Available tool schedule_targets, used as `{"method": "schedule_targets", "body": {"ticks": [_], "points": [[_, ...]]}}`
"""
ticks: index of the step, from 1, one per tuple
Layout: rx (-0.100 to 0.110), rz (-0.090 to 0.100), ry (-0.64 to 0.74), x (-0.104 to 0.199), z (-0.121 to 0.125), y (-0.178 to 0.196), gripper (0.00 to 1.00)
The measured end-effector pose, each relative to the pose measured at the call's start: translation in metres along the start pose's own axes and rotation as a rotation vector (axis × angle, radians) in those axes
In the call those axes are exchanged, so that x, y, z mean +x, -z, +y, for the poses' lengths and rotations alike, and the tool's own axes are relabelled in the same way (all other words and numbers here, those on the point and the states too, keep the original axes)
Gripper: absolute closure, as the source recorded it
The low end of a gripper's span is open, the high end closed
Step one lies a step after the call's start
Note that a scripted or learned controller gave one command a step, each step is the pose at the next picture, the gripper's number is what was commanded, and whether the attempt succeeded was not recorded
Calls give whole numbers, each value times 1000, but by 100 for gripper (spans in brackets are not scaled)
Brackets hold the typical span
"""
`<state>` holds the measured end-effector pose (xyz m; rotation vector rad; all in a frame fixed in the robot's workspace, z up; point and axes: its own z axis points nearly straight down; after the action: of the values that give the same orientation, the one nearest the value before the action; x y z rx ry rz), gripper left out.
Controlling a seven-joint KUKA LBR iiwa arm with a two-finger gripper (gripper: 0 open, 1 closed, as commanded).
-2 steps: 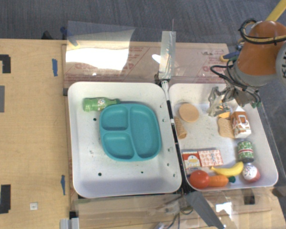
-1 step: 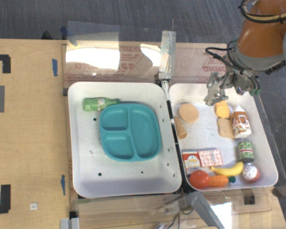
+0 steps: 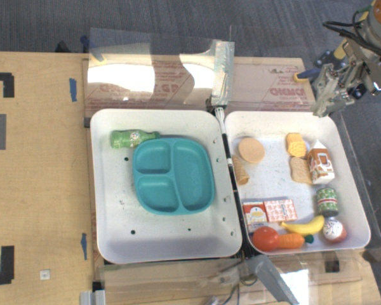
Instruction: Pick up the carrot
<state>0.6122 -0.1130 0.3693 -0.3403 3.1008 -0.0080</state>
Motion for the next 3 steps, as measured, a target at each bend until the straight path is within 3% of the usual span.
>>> {"method": "schedule_targets", "body": {"ticks": [1, 2, 3], "points": [[-12, 30, -128, -45, -21, -169, 100], [8, -2, -215, 24, -82, -42, 100], [-9, 22, -37, 42, -103, -150, 100]]}}
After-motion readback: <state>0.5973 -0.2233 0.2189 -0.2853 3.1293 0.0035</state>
